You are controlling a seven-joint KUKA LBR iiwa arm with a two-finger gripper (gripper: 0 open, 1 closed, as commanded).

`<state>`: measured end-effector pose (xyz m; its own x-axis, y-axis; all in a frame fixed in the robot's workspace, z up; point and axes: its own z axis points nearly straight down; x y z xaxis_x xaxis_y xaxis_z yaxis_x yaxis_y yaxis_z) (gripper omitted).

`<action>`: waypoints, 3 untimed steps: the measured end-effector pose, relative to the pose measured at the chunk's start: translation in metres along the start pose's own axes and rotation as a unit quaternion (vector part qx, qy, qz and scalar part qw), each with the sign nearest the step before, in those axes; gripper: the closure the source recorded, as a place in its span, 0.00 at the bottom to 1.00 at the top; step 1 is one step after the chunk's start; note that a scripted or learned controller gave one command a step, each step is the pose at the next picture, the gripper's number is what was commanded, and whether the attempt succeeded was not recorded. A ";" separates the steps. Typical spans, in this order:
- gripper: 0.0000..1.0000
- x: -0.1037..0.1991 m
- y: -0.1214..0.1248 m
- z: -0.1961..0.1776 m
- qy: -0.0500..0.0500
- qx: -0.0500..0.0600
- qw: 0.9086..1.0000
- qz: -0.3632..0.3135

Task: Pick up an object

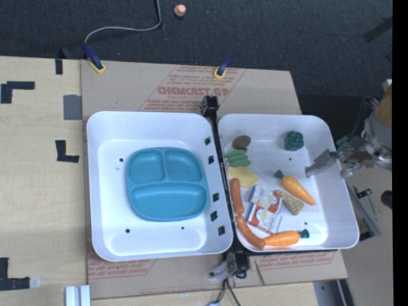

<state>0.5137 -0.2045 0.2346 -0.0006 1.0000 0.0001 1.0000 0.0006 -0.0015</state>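
Right, the bench holds two white bins: the left bin [102, 190] carries only a blue divided plate [167, 183], so my work is in the right bin [319, 127], where the pickable things lie. I hang at its right rim, gripper [319, 166] low over the bare floor, fingers spread a little with nothing between them. Nearest me is a carrot [298, 190], lying aslant, just beside a tan block [292, 203]; a printed packet [264, 211] and a second carrot [281, 238] lie beyond. I judge the near carrot best: I should turn my jaws across its narrow width, descend over its thick middle, and keep clear of the block. The green lump [294, 140] sits apart, a fair fallback.
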 end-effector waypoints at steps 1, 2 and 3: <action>0.00 -0.006 0.044 0.147 -0.001 -0.003 1.000 -0.001; 1.00 -0.007 0.045 0.138 -0.003 -0.004 1.000 0.000; 1.00 0.061 0.088 0.139 0.001 0.000 1.000 -0.001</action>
